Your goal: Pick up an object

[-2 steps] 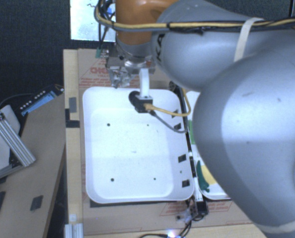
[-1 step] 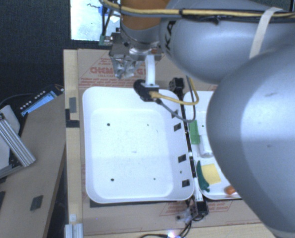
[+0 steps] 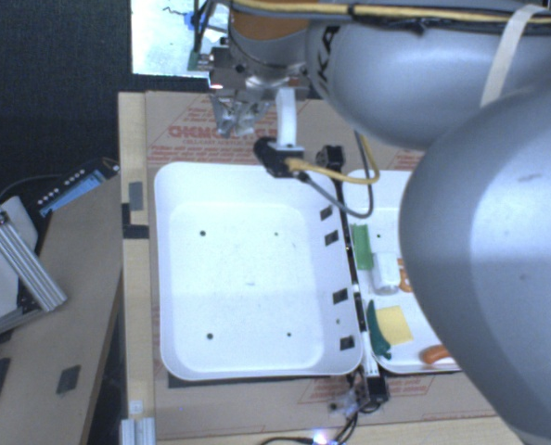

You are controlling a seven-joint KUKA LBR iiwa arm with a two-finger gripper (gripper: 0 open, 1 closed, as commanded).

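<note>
The gripper (image 3: pixel 236 119) hangs over the surface (image 3: pixel 178 128) just beyond the far rim of the left bin (image 3: pixel 248 276), with nothing visible in it; whether it is apart or together I cannot tell. The grey arm (image 3: pixel 461 91) covers much of the right bin (image 3: pixel 387 202). In the visible strip of that bin lie a green stick (image 3: pixel 360 246), a white piece (image 3: pixel 385 273), a yellow block (image 3: pixel 393 324), a dark green piece (image 3: pixel 378 335) and an orange piece (image 3: pixel 432 353).
</note>
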